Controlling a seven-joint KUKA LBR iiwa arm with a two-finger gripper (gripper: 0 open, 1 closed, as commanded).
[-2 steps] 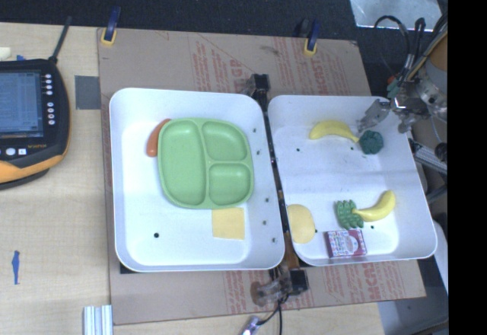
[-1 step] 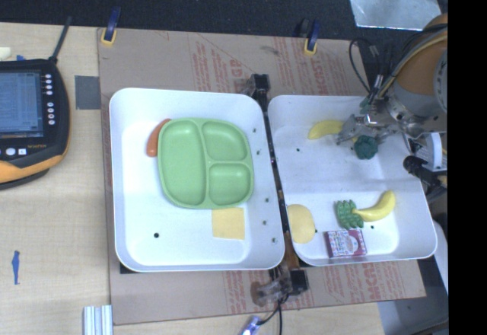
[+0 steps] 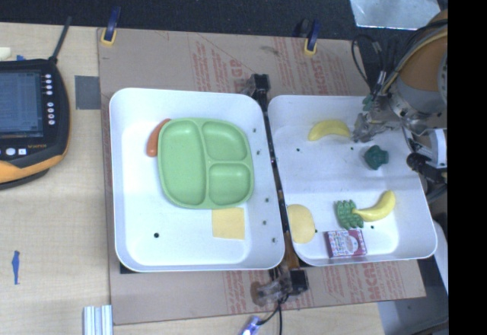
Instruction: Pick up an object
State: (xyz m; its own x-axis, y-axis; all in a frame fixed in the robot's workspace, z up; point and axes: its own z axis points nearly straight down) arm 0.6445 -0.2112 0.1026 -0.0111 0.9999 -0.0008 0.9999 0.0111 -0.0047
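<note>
Objects for picking lie in two shallow white bins on a cardboard-covered wooden desk point(image 3: 46, 250). A teach pendant point(image 3: 27, 120) rests at far left. The left bin point(image 3: 129, 173) holds a green sectioned plastic plate point(image 3: 205, 162) over an orange piece point(image 3: 153, 139), plus a yellow square slice point(image 3: 229, 224). The right bin point(image 3: 327, 173) holds a pale yellow lemon-like shape point(image 3: 300, 222), a yellow banana point(image 3: 329, 129), a green bumpy toy point(image 3: 348, 215), a pink printed box point(image 3: 345, 244), a second banana point(image 3: 378, 206) and a dark green lump point(image 3: 375, 157). The gripper point(image 3: 368, 125) hovers just right of the upper banana; whether it is parted or closed cannot be told.
</note>
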